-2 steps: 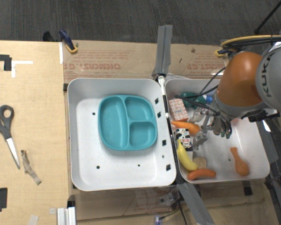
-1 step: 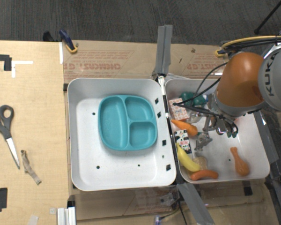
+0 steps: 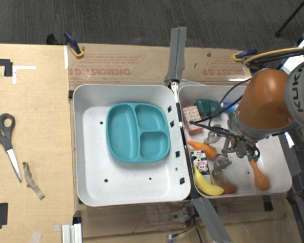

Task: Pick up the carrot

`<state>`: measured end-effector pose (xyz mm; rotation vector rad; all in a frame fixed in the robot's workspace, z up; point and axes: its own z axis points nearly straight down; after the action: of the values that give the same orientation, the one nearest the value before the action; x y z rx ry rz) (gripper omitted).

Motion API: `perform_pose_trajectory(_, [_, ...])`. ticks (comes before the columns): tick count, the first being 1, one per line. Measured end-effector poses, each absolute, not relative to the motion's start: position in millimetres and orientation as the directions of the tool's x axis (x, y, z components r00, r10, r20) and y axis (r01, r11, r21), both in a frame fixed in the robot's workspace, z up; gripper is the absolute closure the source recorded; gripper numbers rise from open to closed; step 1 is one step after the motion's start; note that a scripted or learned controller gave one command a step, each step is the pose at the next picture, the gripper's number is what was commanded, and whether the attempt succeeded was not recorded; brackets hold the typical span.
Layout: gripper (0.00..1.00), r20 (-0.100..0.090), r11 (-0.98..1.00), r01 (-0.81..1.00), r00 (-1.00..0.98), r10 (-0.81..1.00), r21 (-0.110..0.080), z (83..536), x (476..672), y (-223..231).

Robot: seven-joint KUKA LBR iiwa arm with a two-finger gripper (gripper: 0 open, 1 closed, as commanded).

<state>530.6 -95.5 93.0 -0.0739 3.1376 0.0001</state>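
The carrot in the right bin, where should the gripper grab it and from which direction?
Probably across the thick middle of the carrot, coming straight down from above. It lies flat on the floor of the right bin, pointing roughly left to right, so fingers closing across its narrow width fit best. The left end sits close to the bin wall, and a small box lies just below it, so keep toward the middle.

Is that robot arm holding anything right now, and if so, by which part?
It cannot be told. The gripper hangs low over the right bin, just right of the carrot, and no item is visibly in its grasp.
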Motion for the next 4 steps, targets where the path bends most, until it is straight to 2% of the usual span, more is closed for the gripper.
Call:
perform_pose_trajectory(1, [0.00,-0.004,0.980,-0.199,-0.980,-0.199,-0.001,92.5,508.2,-94.6])
perform_pose_trajectory(2, [0.00,-0.005,0.961,-0.278,-0.961,-0.278,-0.001,93.0,569.0,-101.4])
perform_pose_trajectory(4, [0.00,-0.005,0.940,-0.342,-0.940,-0.342,-0.003,93.6,577.8,-94.6])
